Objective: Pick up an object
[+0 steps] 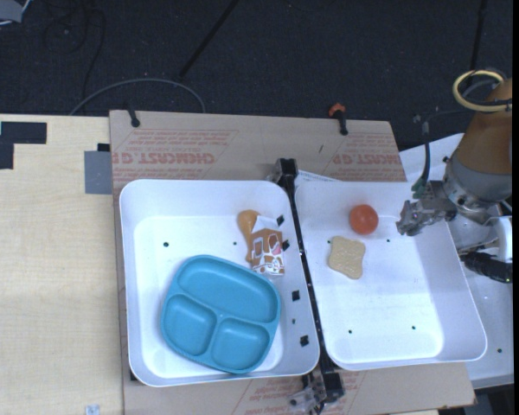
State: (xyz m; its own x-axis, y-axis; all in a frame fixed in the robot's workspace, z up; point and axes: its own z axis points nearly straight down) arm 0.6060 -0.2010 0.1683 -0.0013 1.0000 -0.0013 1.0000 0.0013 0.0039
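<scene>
A small red-orange ball (pixel 362 219) lies near the back of the right bin (pixel 467 301). In front of it and a little left rests a tan slice of toy bread (pixel 347 257). The left bin (pixel 147 206) holds a blue divided plate (pixel 221 313), an orange-tan toy piece (pixel 247 224) and a small printed packet (pixel 266 252) by the divider. My gripper (pixel 410 221) hangs over the right bin's back right part, just right of the ball. No object shows between its fingers.
A black divider clamp (pixel 294 258) runs between the two bins. Cardboard sheets (pixel 242 150) lie beneath them. Black cables trail at the right rim near the arm (pixel 484 158). Bare white floor fills the front half of the right bin.
</scene>
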